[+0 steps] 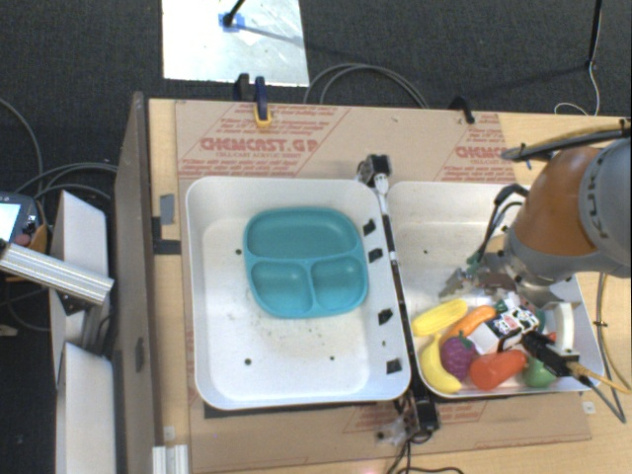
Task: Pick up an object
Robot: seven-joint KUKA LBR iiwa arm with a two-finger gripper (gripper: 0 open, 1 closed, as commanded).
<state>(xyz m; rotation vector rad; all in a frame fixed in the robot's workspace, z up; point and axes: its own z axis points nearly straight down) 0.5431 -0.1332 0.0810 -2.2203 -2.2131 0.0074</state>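
A pile of toy food lies in the front corner of the right bin (434,235). It includes a yellow piece (439,317), an orange carrot (476,320), purple grapes (456,355), a yellow banana (433,369), a red-orange piece (499,366) and a green piece (539,371). My gripper (512,322), black and white, is low over the pile, just right of the carrot and above the red-orange piece. Nothing is visibly lifted by it. The grey arm with its orange band (558,210) hides the bin's right part.
The left bin (222,294) holds a teal divided plate (304,262). A black divider strip (385,265) runs between the two bins. Cables lie on the dark floor behind the bench, and a cable (494,225) hangs beside the arm.
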